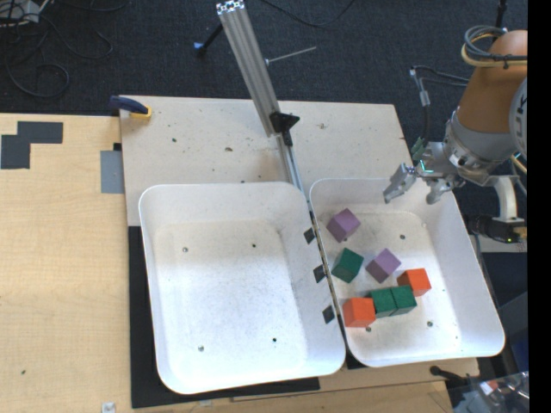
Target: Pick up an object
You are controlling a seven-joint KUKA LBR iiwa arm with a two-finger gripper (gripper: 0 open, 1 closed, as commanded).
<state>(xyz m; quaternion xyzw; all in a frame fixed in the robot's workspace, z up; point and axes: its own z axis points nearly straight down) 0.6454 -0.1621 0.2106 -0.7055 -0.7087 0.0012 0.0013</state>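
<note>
The right bin holds several small blocks. A purple block lies near its back left, and a second purple one sits in the middle. Beside them is a dark green block. Toward the front, an orange block touches a green double block, with another orange block just behind. My gripper hangs above the bin's back right rim with its two fingers spread apart and nothing between them. It is well above and behind the blocks.
The left bin lies beside the right one, with black clips along the shared wall. A slanted aluminium pole rises behind the bins. The wooden bench top extends left.
</note>
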